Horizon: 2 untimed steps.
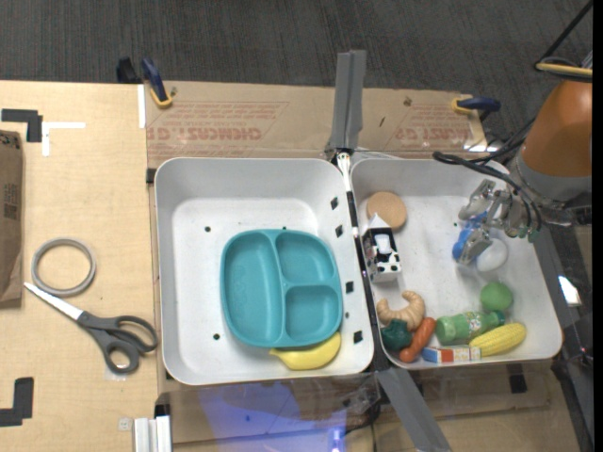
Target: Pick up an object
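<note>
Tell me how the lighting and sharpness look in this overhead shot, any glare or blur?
Camera view: even, soft light with faint shadows inside the white bins; the teal divided plate and scissors are crisp; the hand looks slightly smeared; a bluish glow spills below the bench's front edge; no harsh glare on the bins.

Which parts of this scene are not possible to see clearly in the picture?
- Yellow plastic banana: camera view, mostly hidden beneath the teal divided plate.
- Claw: camera view, blurred; what the blue-white shape there is cannot be told.
- Brown paper bag: camera view, cut by the left edge.
</note>
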Motion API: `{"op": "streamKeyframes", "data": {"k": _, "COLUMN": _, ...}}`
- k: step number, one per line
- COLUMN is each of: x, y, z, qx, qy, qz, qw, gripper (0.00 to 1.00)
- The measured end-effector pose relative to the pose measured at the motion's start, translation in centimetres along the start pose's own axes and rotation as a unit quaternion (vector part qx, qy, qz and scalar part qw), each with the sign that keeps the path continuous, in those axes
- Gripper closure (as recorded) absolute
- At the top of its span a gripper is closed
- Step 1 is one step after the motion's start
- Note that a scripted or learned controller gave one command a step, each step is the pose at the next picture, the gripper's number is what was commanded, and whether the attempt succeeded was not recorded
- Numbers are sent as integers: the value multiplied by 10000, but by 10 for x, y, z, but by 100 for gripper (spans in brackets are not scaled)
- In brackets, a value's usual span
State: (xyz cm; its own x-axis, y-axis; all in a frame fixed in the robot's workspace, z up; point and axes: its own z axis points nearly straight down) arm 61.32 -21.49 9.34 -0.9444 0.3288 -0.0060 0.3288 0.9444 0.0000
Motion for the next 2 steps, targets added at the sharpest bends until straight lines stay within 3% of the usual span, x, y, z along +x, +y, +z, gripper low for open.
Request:
{"op": "streamKeyframes", "data": {"k": 1, "x": -31, "y": 4, "z": 0, "qx": -4, "qy": 3, "qz": -294, "qw": 9996, "gripper": 0}}
{"op": "streamKeyframes", "data": {"k": 2, "x": -2, "y": -3, "z": 0, "qx": -3, "qy": 8, "qz": 384, "qw": 9993, "gripper": 0}}
